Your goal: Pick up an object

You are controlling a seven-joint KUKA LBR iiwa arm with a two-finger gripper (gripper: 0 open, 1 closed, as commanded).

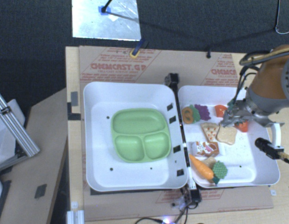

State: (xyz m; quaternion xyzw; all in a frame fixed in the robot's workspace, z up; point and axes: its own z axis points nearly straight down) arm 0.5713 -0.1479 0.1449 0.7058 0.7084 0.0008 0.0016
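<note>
We see the claw [230, 119] low over the right bin [263, 171], near its far right corner. The bread slice [226, 135] lies just under and in front of it, beside the pizza slice [210, 132]. We cannot tell whether the claw is released or clenched. A green plate [137, 134] sits mid left bin [95, 139].

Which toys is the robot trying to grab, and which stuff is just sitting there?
For the job:
- tool, low over the right bin
- toast slice
- pizza slice
- tomato
- purple grapes
- pretzel
- carrot
- broccoli

Just lying about:
- green divided plate in the left bin
- shiny sheet behind the bench
</note>
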